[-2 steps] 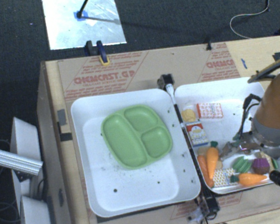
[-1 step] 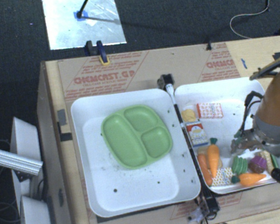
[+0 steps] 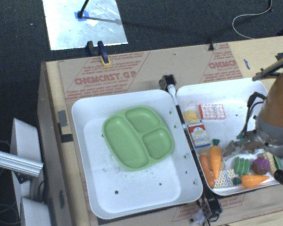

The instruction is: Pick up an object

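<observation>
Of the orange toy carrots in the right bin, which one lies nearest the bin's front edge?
The orange plastic carrot lying crosswise at the front right corner, beside the purple toy. The other two lie lengthwise by the divider.

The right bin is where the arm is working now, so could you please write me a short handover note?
Pincer: low in the right bin, near the toy food; grip unclear.
Things: two carrots side by side at the bin's left, a third carrot by the front edge, a green piece, a purple piece, small packets toward the back.
Left bin: green divided plate.
Done: nothing seen lifted.
Left: grasp one thing and raise it.
</observation>
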Robot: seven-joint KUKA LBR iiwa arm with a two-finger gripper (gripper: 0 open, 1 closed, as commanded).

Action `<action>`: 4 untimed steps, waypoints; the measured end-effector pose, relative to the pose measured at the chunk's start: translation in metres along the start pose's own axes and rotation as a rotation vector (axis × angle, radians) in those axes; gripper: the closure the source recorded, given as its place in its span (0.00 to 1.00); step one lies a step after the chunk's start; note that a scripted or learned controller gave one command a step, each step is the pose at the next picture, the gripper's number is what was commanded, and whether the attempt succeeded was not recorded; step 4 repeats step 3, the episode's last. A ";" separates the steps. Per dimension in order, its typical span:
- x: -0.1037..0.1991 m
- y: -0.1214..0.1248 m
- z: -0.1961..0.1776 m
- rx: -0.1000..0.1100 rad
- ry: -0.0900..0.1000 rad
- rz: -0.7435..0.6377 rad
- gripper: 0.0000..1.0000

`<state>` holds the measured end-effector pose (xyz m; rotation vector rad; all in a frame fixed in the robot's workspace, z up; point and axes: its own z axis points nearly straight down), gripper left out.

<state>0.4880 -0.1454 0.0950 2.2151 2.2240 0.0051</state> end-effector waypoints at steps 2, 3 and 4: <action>0.000 0.001 -0.010 -0.003 0.000 -0.002 0.00; 0.010 -0.001 0.011 0.003 -0.001 0.002 0.00; 0.010 -0.001 0.011 0.003 -0.001 0.002 0.00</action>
